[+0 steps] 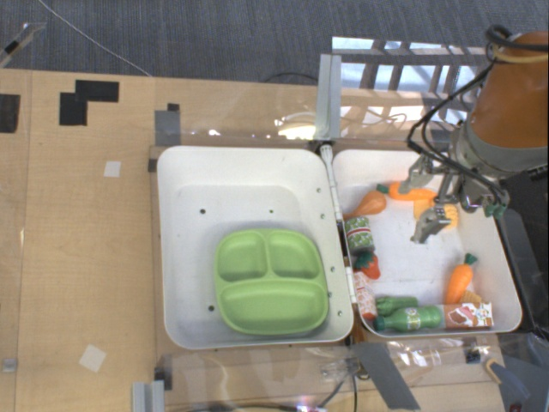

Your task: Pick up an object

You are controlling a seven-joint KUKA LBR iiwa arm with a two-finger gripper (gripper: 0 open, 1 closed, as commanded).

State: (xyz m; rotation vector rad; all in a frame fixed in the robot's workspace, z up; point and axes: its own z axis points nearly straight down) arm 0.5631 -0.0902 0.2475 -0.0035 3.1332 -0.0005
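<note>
Left white bin [184, 256] — one light green three-compartment plastic tray [270, 280], lying flat toward the front.

Right white bin [508, 303] — toy orange carrot [371, 202] near the back-left; second orange carrot with green top [461, 281] toward the right; green plastic bottle [410, 318] lying along the front wall; small red-and-white carton [469, 315] just beside it; small packets [358, 234] stacked along the left wall.

Two-finger gripper [431, 221] — hanging over the right bin's back half, fingers apart, nothing between them; an orange item [412, 192] lies just behind it.
</note>
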